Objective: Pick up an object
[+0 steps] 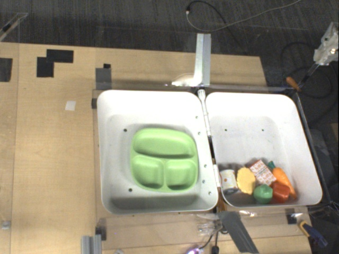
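Toys crowd the right bin's near corner, touching; small, probably light, hard and slick; the can at the edge looks easiest to grasp across its sides; gripper state: cannot tell.

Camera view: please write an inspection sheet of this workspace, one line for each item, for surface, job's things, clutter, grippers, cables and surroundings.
Surface: a wooden bench bears a left bin and a right bin, both white, side by side.
Job's things: a cluster of small items lies in the near corner of the right bin: a small can, a yellow piece, a green ball, an orange carrot-like piece, a red piece and a patterned packet.
Clutter: a green divided tray lies in the left bin.
Grippers: nothing seen.
Cables: a black cable loops on the floor beyond the bench.
Surroundings: dark carpet; black marks on the bench.
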Available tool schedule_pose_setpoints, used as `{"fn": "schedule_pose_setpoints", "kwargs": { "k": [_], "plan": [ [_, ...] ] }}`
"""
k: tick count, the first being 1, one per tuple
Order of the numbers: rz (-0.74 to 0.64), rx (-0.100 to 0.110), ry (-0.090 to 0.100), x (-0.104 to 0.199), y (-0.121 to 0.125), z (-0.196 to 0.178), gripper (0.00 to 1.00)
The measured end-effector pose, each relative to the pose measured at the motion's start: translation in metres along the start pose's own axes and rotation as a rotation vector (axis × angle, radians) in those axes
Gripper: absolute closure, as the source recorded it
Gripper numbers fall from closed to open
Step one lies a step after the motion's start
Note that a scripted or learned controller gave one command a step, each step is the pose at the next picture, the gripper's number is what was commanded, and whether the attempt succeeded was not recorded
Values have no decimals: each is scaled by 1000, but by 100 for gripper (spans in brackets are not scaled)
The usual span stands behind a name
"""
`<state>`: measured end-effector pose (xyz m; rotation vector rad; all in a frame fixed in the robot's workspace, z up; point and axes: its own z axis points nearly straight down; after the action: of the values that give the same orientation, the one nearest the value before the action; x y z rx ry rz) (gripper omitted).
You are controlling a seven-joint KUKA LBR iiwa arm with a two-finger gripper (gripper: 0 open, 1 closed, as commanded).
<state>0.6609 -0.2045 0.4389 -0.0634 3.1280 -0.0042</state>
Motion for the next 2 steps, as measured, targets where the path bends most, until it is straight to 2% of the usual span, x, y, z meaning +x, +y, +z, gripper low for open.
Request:
{"fn": "schedule_pose_setpoints", "kwargs": {
  "k": [1, 2],
  "plan": [
    [-296, -1, -1, -9, 0, 0, 100],
    [-553, -4, 0, -13, 88, 1, 100]
  ]
}}
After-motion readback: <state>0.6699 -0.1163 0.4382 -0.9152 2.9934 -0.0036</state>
